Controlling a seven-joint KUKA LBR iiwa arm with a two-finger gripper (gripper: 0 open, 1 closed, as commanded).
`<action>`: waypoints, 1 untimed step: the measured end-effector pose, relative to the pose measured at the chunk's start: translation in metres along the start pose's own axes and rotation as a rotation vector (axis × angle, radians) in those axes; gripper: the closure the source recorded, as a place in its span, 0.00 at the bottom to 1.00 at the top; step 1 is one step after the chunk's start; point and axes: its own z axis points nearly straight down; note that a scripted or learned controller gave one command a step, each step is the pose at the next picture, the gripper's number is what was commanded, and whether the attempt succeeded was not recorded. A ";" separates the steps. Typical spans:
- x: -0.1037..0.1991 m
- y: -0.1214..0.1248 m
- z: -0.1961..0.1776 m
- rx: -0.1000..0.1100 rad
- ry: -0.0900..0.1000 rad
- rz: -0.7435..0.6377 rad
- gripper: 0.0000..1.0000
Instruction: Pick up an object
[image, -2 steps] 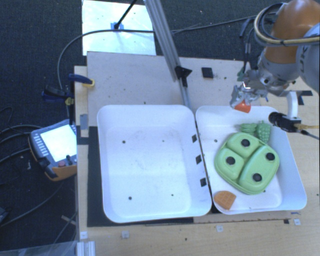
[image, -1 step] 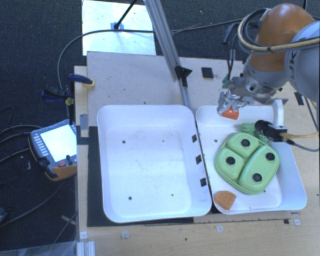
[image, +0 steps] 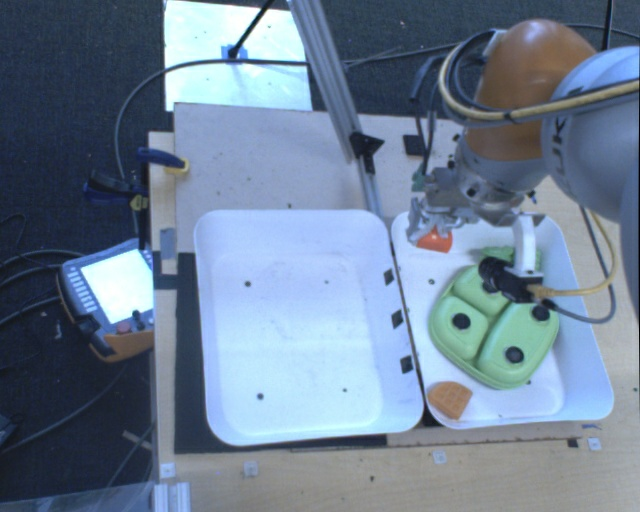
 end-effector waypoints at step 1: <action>0.045 -0.017 0.001 0.001 0.000 0.000 1.00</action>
